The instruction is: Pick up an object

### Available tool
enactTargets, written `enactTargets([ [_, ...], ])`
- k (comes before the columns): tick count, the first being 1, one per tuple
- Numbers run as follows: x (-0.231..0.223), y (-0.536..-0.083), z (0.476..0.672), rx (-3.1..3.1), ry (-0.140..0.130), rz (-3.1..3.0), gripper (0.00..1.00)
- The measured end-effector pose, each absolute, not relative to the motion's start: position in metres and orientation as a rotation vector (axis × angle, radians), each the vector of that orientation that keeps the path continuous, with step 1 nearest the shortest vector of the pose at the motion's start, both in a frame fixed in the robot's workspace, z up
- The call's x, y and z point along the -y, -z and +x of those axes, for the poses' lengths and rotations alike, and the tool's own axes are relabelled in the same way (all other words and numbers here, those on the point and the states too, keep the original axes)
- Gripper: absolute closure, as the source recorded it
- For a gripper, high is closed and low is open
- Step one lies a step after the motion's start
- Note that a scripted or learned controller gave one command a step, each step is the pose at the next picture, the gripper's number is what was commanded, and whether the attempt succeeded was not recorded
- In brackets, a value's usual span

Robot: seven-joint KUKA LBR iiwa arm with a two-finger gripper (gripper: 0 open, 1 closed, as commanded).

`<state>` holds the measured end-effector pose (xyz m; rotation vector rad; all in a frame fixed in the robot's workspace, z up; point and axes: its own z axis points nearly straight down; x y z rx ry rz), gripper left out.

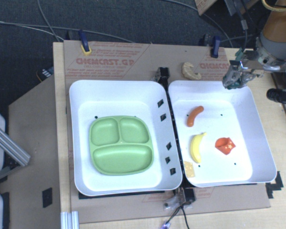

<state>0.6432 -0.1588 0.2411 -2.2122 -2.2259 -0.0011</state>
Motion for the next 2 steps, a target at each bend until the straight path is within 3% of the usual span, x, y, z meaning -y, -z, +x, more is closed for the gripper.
enactTargets([
  [2,0.053,-0.239,0.647,2.227,0.003,-2.213,1.00],
])
